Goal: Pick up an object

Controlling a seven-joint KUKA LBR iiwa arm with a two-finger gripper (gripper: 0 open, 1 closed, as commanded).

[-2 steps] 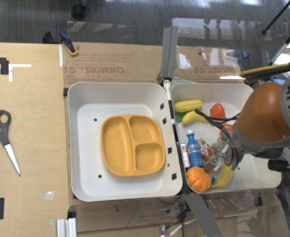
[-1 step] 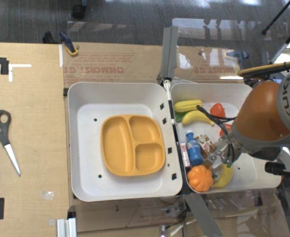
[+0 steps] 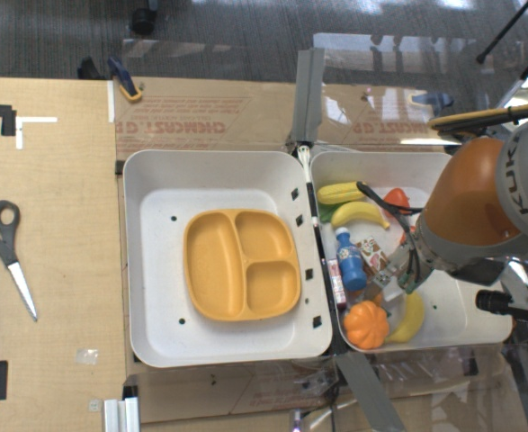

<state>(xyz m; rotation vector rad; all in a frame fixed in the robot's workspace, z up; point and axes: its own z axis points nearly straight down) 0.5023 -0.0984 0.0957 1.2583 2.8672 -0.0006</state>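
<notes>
The right bin [image 3: 479, 318] holds several small objects. Two yellow bananas [image 3: 353, 202] lie near its far left, with a red piece [image 3: 397, 200] beside them. A blue bottle [image 3: 351, 261] lies along the left wall. An orange pumpkin [image 3: 368, 325] sits at the near left, and a third banana [image 3: 411, 318] lies just right of it. The arm's orange band [image 3: 470, 196] hangs over the bin. My gripper [image 3: 402, 275] is low among the objects, between the bottle and the near banana, above some printed packets [image 3: 371, 252].
The left bin [image 3: 147, 241] carries a yellow divided plate [image 3: 242, 264]. Scissors [image 3: 10, 255] lie on the wooden bench at far left. A grey divider [image 3: 307, 97] rises behind the seam between the two bins.
</notes>
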